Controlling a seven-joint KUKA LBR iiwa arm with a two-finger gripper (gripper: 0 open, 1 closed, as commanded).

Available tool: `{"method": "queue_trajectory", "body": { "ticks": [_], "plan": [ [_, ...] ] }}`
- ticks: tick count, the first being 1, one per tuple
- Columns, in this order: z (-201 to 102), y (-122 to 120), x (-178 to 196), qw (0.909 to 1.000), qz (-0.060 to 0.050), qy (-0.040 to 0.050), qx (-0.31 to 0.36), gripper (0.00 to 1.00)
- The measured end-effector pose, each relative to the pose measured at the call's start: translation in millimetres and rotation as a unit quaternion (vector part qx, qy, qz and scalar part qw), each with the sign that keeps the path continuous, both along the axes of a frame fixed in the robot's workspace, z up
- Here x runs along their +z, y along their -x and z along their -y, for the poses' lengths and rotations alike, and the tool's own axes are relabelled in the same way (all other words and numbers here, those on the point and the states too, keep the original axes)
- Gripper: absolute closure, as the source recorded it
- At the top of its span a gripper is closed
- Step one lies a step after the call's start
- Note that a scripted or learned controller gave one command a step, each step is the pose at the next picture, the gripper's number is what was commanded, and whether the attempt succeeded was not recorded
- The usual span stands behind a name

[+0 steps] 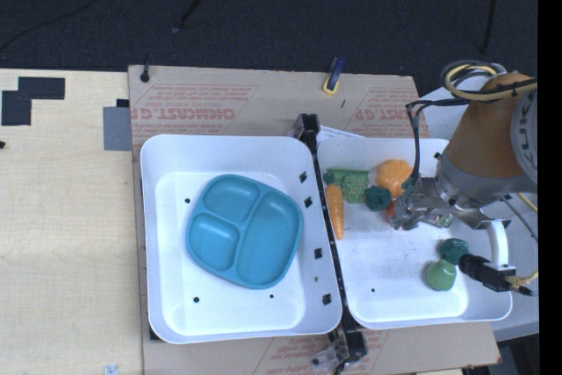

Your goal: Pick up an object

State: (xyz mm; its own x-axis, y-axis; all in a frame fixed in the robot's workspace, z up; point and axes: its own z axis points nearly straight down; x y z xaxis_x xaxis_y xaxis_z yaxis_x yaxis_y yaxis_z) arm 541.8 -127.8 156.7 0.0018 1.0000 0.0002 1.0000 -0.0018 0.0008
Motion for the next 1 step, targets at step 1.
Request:
{"method": "queue_trajectory", "body": {
  "ticks": [1],
  "plan": [
    [-9.2, 0.7, 56.5, 1.0000, 0.001, 0.0000, 0.002, 1.00]
  ]
}}
